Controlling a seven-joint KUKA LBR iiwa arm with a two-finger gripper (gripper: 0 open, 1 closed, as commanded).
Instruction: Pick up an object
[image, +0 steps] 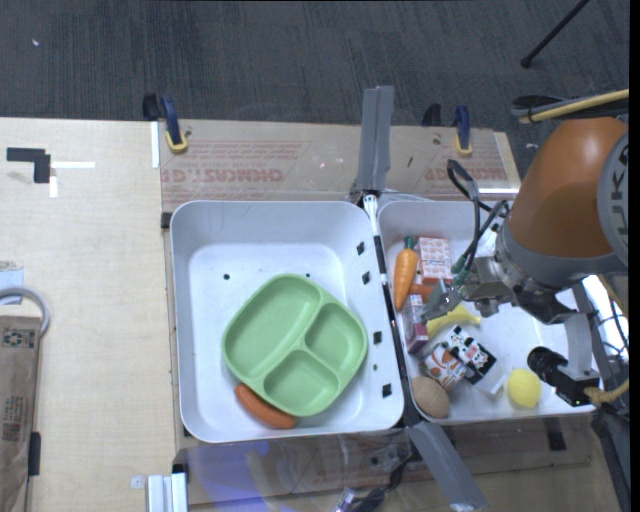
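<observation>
Camera view: gripper (440, 303) low in right bin (560, 412), fingers near a yellow banana-like piece (458, 317), carrot (404, 276) at its 10 o'clock. Cannot tell whether the fingers are spread or closed. Judged step: reaching for a grasp; next move needs closing on one item, then lifting. Cardboard (240, 165) at 12 o'clock bears inverted red lettering, not reliably readable.

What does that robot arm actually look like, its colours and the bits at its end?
The arm is a rounded, bulky shell, orange on top with grey beside it. Black cables loop along its wrist. At its end sits a small grey and silver metal gripper, over the right white bin.
</observation>
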